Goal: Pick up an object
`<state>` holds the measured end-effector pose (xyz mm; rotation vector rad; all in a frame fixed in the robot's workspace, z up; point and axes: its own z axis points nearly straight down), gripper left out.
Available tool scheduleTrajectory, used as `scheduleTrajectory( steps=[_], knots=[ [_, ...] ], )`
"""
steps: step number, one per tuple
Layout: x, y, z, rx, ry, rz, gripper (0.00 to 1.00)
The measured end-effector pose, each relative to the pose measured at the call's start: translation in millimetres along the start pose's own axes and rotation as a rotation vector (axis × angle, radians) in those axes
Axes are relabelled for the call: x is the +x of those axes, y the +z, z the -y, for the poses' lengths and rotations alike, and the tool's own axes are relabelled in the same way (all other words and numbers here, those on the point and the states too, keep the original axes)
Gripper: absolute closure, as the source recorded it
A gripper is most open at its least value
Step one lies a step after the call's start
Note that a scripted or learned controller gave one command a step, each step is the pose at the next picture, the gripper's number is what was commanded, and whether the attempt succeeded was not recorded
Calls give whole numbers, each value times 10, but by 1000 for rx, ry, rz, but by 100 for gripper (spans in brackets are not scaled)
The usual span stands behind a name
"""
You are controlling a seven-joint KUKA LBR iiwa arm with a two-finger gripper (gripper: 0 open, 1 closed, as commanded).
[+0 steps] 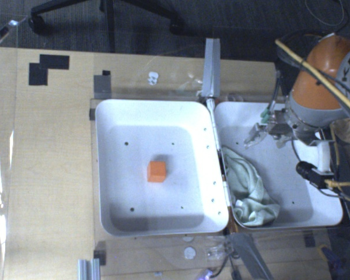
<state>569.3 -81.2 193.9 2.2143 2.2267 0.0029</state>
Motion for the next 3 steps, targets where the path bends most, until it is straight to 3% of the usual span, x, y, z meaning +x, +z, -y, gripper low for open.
scheduleTrajectory(
  steps=[1, 2, 3],
  knots=[
    [-415, 994, 114, -3, 32, 0, 0],
    [-407, 884, 100, -6, 32, 0, 100],
    [-153, 222, -175, -1, 341, 1, 100]
  ],
)
